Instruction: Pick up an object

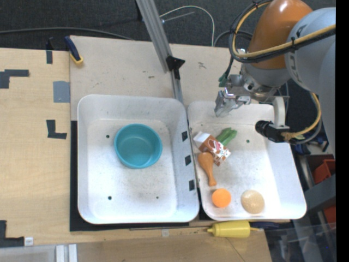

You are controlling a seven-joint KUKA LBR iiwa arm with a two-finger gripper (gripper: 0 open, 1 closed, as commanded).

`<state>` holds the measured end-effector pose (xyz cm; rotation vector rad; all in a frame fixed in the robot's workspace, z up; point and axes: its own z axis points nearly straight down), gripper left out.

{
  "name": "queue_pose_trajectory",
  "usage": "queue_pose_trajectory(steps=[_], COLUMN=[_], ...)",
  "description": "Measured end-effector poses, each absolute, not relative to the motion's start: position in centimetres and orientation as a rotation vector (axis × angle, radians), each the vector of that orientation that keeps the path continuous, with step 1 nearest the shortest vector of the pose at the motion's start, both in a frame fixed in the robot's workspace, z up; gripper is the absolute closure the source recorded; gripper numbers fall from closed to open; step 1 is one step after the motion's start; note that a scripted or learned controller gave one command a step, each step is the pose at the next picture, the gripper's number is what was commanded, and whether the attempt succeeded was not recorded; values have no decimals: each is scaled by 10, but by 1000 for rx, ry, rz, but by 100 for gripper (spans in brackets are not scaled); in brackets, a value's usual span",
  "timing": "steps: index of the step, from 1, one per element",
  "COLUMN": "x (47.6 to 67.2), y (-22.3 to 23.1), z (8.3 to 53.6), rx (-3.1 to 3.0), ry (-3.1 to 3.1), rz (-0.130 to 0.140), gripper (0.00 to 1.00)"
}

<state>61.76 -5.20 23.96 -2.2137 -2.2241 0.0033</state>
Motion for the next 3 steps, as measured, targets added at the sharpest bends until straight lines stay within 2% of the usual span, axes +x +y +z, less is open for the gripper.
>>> queue_pose_trajectory(steps=[1,2,3], x=[588,568,540], y=[-7,47,96], z=[243,229,219], rx=[-2213,-2212,-2212], ry=[-2225,-2226,-2225], rz=[2,5,6], gripper=[100,100,100])
